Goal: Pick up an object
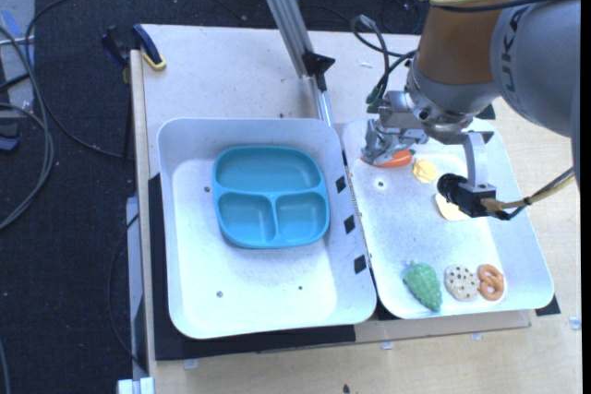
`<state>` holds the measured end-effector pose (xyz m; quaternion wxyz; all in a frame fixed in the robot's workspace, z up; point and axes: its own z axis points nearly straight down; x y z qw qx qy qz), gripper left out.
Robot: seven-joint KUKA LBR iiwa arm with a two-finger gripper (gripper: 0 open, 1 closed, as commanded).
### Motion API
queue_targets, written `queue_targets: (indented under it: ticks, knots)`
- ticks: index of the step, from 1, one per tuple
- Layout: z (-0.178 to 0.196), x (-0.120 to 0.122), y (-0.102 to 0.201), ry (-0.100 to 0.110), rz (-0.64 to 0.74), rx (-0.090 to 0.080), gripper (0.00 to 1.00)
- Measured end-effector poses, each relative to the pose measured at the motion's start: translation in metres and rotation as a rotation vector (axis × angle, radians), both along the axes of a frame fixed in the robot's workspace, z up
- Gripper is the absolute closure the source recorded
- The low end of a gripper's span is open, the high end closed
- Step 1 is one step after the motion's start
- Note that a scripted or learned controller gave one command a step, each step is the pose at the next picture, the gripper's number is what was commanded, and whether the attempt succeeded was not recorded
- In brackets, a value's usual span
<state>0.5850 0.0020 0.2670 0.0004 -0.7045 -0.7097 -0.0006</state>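
So from my feed the grey arm with the orange band is coming in from the right and bending down over the far-left corner of the right shallow white bin. The wrist is pointed pretty much straight down, and the metal two-finger hand is sitting low, right at the bin floor near the divider between the two bins. Its fingers look angled a bit toward the left bin.

Just beside the fingertips, on their right, there's a small flat orange piece, touching or nearly touching the hand. I can't tell if it's actually between the fingers, and I honestly can't make out whether the hand is spread or closed from this angle, the wrist body covers too much.

Other stuff in the right bin: a small pale yellow lump near the orange piece, a flat pale yellow slice partly under a black camera-like attachment hanging off the arm, and along the near edge a green bumpy leafy-looking toy, a speckled round cookie and an orange-brown pretzel, all in a row.

The left white bin has a light blue three-compartment plastic tray lying flat in it. Both bins sit on the pale worktop.
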Motion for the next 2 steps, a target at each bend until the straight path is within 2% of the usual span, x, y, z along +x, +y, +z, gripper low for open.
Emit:
queue_targets:
  ticks: [2]
  knots:
    - [-0.032,0.001,0.095,0.003,0.000,-0.001,1.00]
